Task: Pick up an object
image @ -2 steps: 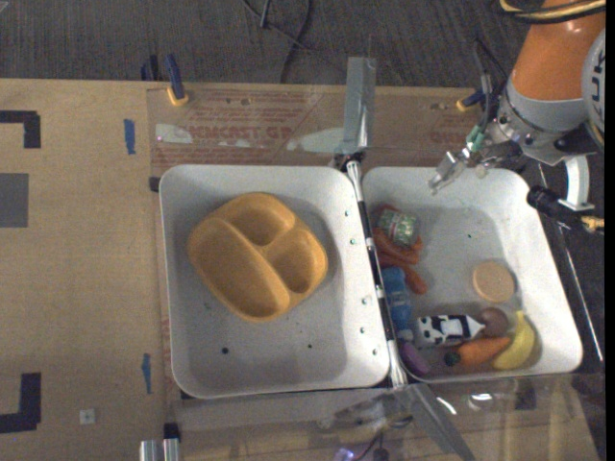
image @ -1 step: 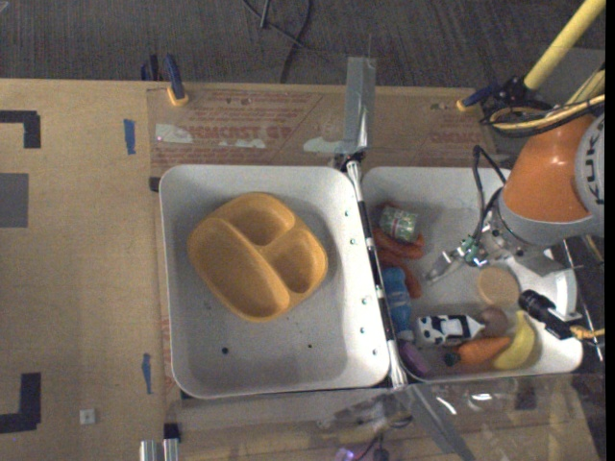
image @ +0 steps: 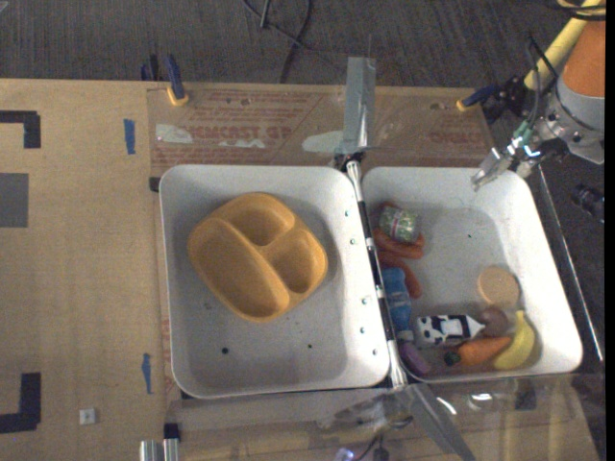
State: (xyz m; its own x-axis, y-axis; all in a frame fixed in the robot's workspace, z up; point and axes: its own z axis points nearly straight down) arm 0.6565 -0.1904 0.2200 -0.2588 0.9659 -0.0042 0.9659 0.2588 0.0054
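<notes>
One yellow curved banana (image: 519, 344) in right bin's (image: 553, 257) corner; pincer (image: 495, 166) released, nothing grasped.

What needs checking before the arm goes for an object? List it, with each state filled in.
1. End effector above the right bin's far corner, clear of the objects: ok.
2. Objects in the right bin to pick: ok.
3. Tan disc lies apart from its neighbours: ok.
4. Banana, carrot and cow toy crowd together at the near wall: not ok.
5. End effector opening: cannot tell.
</notes>
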